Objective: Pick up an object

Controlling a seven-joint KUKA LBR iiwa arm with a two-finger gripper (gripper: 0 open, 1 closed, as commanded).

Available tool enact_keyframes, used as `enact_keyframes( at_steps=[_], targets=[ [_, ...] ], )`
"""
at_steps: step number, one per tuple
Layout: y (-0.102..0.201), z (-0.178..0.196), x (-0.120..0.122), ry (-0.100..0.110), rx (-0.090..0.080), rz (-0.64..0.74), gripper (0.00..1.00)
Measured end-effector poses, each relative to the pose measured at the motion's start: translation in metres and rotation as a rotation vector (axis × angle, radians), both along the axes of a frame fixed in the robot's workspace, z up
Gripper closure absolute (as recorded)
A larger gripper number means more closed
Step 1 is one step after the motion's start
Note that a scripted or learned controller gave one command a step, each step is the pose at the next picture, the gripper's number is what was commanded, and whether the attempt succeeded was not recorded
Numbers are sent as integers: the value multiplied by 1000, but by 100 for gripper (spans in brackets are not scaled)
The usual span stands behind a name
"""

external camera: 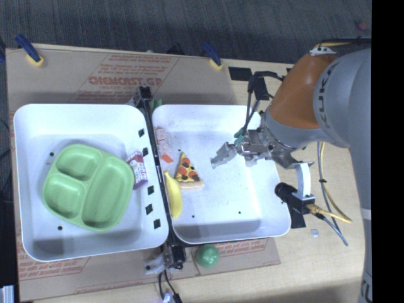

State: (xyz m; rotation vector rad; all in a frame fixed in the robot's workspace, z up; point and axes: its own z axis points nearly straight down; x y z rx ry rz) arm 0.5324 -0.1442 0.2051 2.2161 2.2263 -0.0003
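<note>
Arm (328, 100) above the right bin (265, 223), approach step.
Fingers (222, 156) (spread unclear, cannot tell) hung center-frame; pizza slice (187, 170) needed a descent.

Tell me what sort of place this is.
Probably a robotics lab's grasping test bench: a robot arm over two white bins of toy items, such as a pizza slice, on clamped cardboard.

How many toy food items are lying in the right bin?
2 that I can make out: the pizza slice near the bin's left side, and the banana just below it against the divider. Small items by the divider are unclear.
</note>
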Motion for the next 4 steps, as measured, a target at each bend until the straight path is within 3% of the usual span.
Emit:
enact_keyframes(
  at_steps=[4],
  targets=[
    [0, 0, 0, 0, 0, 0, 0]
  ],
)
